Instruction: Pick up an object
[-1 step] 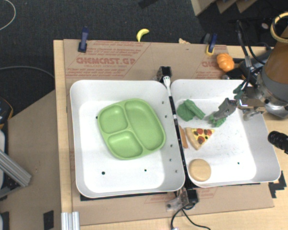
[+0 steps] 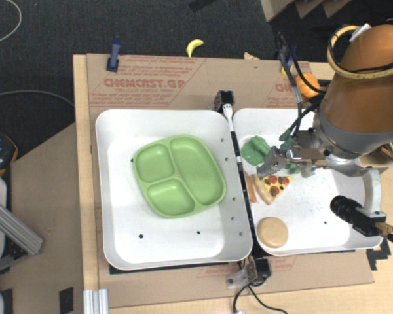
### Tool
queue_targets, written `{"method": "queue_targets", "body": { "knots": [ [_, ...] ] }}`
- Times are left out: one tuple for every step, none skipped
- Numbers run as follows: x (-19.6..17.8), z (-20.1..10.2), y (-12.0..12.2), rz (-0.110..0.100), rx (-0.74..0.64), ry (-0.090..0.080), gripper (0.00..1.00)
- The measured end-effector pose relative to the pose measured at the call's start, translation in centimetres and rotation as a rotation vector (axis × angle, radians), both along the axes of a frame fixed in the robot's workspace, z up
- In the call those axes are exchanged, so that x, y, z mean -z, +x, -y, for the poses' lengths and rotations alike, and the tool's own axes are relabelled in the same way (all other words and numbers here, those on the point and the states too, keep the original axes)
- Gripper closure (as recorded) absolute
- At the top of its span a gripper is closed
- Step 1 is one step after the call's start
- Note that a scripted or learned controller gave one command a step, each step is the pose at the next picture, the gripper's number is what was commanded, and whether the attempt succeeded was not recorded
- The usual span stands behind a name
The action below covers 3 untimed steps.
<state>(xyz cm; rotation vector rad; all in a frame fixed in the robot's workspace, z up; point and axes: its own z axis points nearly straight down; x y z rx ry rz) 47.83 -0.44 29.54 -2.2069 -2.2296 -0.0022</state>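
I see a cardboard-topped bench (image 2: 150,77) on dark floor, holding two white bins. The left bin (image 2: 118,227) has a green tray (image 2: 178,175). In the right bin (image 2: 314,237), centre-right of frame, the gripper (image 2: 274,165) hovers over a pizza slice (image 2: 273,187) (long axis slanting upper right to lower left); I can't tell its opening.

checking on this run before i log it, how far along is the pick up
Done: the gripper has been brought into the right bin, low over the pizza slice toy and beside the green toy. In hand: nothing visibly held. Left: grasping and lifting one; the round tan piece lies untouched, and the green divided plate sits in the left bin.
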Motion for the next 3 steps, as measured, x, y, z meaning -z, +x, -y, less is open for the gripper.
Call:
{"method": "queue_targets", "body": {
  "knots": [
    [-0.9,0.6,0.2,0.002,0.01,-0.003,1.0],
    [2.6,-6.5,0.0,-0.005,0.003,-0.002,1.0],
    [-10.1,-4.3,0.3,0.019,0.01,-0.003,1.0]
  ]
}}
